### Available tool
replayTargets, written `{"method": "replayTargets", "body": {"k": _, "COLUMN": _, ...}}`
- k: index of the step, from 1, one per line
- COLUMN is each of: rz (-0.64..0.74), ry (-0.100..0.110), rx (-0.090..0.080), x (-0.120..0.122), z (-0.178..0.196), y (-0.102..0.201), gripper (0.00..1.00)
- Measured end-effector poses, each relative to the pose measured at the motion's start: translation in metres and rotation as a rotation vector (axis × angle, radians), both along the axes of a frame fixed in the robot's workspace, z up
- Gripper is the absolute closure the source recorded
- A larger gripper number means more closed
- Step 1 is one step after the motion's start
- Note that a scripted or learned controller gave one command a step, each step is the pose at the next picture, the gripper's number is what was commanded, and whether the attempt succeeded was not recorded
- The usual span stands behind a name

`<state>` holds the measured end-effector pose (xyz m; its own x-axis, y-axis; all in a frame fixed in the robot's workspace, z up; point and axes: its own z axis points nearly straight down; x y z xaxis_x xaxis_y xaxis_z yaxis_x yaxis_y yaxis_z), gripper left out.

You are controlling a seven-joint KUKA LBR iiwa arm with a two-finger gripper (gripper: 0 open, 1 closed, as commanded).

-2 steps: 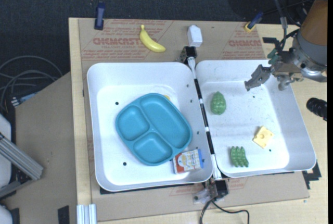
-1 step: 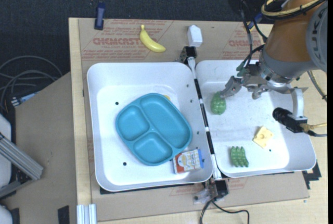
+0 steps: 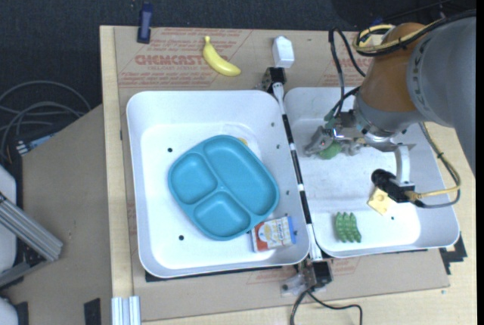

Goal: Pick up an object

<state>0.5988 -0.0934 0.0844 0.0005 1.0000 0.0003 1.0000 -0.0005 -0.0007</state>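
Reached into the right bin [image 3: 423, 229], gripper [image 3: 327, 142] low over a green object [image 3: 330, 150], grasp state unclear, nothing lifted.

Brightness: we see even, fairly bright light on the bench [image 3: 121, 165]; the floor around it stays dark.
Source: we judge it overhead and diffuse.
Shadows: soft and short; a faint one under the arm [image 3: 423, 82] on the right bin [image 3: 423, 229].
Glare: we note the white bins near washed out, most on the left bin [image 3: 151, 116]; a mild sheen on the blue plate [image 3: 223, 184].
Focus: we find the whole frame slightly soft and grainy; small print on the cardboard is barely readable.
Distortion: none we can make out at the edges.
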Motion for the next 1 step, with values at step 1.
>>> {"method": "replayTargets", "body": {"k": 1, "rz": -0.001, "ry": -0.004, "rx": -0.001, "x": 0.0012, "z": 0.0113, "y": -0.0002, "gripper": 1.0}}
